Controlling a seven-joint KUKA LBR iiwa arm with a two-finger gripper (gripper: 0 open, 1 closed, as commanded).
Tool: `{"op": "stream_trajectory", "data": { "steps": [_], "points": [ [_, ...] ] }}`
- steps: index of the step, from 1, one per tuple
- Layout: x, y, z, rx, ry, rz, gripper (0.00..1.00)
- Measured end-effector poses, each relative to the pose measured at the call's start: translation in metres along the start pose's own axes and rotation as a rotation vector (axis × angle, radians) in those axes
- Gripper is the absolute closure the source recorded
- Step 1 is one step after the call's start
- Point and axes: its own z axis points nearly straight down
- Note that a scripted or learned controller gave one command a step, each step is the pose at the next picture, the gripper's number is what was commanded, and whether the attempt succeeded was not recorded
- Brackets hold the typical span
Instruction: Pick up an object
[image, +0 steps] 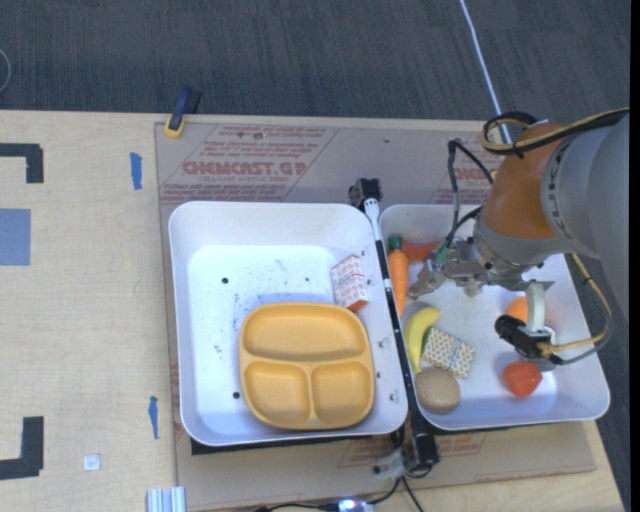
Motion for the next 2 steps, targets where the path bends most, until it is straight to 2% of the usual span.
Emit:
{"op": "stream_trajectory", "data": {
  "steps": [1,2],
  "points": [
    [0.0032,0.0239,0.0003,-0.001,0.0,-0.001,0.0],
    [0.0025,0.0293,0.0005,-0.001,0.0,-0.002,0.0]
  ]
}}
